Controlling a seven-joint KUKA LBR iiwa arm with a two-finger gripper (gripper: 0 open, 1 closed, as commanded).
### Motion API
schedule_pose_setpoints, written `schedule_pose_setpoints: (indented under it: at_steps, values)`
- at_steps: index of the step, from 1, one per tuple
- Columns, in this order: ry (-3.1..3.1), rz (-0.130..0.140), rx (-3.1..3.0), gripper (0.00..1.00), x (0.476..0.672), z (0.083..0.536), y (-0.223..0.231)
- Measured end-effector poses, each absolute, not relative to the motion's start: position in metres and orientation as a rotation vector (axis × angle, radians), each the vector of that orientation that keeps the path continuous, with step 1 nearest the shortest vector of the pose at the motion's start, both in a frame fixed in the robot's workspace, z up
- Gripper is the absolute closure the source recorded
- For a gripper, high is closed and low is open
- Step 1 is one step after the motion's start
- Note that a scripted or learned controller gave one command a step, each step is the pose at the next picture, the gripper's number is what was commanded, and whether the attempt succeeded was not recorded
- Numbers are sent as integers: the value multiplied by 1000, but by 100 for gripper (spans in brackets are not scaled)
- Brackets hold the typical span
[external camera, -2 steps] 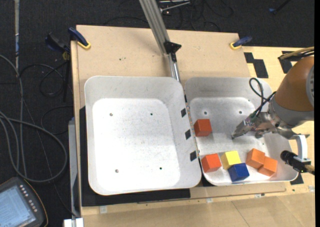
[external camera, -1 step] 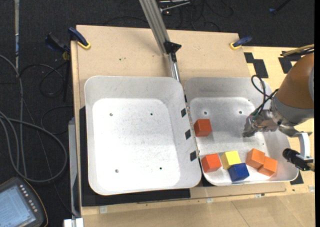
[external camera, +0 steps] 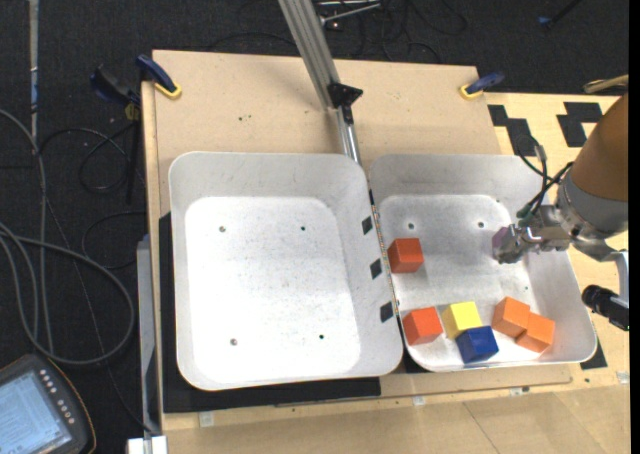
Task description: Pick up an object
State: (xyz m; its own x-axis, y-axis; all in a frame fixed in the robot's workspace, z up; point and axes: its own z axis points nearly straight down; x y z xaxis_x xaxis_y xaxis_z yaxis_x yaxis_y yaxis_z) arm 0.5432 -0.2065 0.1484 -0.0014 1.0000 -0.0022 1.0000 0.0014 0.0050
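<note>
Camera view, gripper [external camera: 507,243] blurred over right bin [external camera: 440,210], finger state unclear, arm [external camera: 610,177] cut off at three o'clock, blocks [external camera: 470,327] at six.

Tan bench board [external camera: 300,102] on dark carpeted floor [external camera: 70,22] — black cables [external camera: 60,242] trailing left, metal pole [external camera: 305,27] slanting overhead, screen [external camera: 35,412] at lower-left corner.

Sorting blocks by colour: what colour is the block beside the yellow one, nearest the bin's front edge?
Blue, clear in the camera view.

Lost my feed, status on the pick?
Claw over right bin, nothing seen in it. Orange block lies left of it, apart. Other blocks cluster at near wall.
</note>
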Motion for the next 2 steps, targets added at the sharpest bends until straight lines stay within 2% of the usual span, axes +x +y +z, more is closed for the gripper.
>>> schedule_pose_setpoints:
  at_steps: [1, 2]
  values:
    - [2220, 6, 2211, 100, 548, 208, -199]
    - [2222, 2, 2216, 100, 549, 217, -198]
